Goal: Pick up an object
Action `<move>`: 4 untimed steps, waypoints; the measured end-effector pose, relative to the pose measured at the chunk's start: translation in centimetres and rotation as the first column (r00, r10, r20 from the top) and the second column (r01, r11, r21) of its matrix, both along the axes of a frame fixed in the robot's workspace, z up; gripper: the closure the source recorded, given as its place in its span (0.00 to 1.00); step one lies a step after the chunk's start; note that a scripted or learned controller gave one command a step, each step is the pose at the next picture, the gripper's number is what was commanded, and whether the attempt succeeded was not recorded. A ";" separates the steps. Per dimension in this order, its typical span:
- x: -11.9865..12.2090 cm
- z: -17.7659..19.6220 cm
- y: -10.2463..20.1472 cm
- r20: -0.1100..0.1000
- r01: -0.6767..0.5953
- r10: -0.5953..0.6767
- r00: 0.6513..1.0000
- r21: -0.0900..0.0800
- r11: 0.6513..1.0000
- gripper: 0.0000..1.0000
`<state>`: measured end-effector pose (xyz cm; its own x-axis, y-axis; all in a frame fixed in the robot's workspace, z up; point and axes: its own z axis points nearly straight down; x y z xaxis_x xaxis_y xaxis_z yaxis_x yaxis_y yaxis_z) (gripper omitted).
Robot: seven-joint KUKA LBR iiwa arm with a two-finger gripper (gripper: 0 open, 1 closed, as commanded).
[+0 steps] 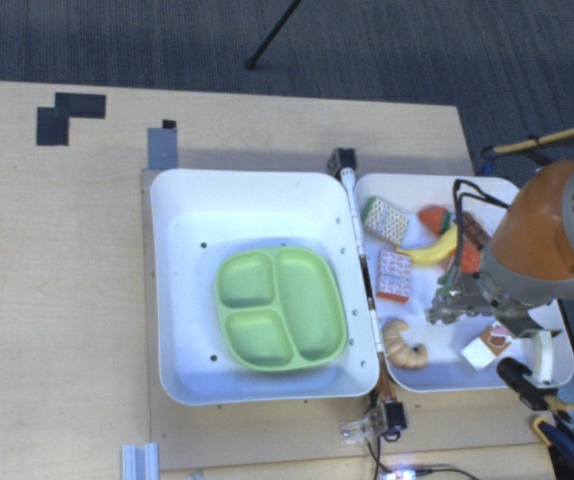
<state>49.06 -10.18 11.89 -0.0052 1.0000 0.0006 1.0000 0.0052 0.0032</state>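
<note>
1 croissant [405, 342] lies just left of the tool [447, 308]; its finger state unclear.

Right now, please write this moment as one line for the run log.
arm: over right bin | hand: low, between banana and croissant | grasp: none seen | left bin: green divided plate

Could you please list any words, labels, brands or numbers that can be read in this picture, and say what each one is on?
No text can be read.
Small box with a red and white grid pattern: printing too blurred to read.
Green and white patterned packet: printing too blurred to read.
Small white carton with a brown and red label: label too small to read.
</note>
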 end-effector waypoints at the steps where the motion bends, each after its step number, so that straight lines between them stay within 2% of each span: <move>1: -0.3 6.6 8.5 -0.001 0.000 0.000 1.000 0.001 1.000 1.00; 2: -0.4 2.9 -0.9 -0.002 0.003 -0.003 1.000 -0.002 1.000 1.00; 3: 0.3 6.6 8.2 -0.001 0.000 0.000 1.000 0.001 1.000 1.00; 4: -0.4 6.5 2.5 -0.001 0.002 -0.002 1.000 -0.001 1.000 1.00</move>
